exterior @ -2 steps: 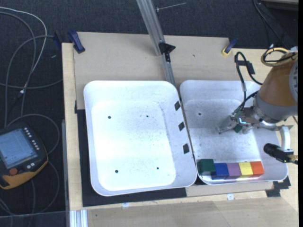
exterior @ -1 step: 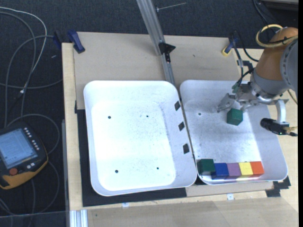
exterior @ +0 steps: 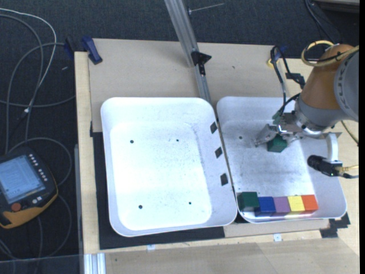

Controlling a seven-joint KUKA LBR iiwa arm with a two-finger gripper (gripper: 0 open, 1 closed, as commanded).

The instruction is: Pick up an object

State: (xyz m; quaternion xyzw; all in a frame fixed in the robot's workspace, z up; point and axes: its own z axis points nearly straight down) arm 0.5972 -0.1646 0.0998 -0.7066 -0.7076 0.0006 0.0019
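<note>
My gripper (exterior: 278,138) hangs over the upper middle of the right bin (exterior: 251,170), at the end of the grey arm with its orange band (exterior: 322,84). A small dark green block (exterior: 278,146) lies right under the fingertips. One grey finger (exterior: 262,140) juts out to the left, clear of the block's side, so the gripper looks open around it. A row of blocks lines the bin's front edge: green (exterior: 247,200), blue (exterior: 266,204), purple (exterior: 282,204), yellow (exterior: 295,203) and orange (exterior: 309,202).
The left bin (exterior: 114,153) adjoins the right one, with black clips along the shared wall (exterior: 219,153). A metal post (exterior: 182,27) slants in from the top. A teach pendant (exterior: 23,181) and cables lie off the bench at left.
</note>
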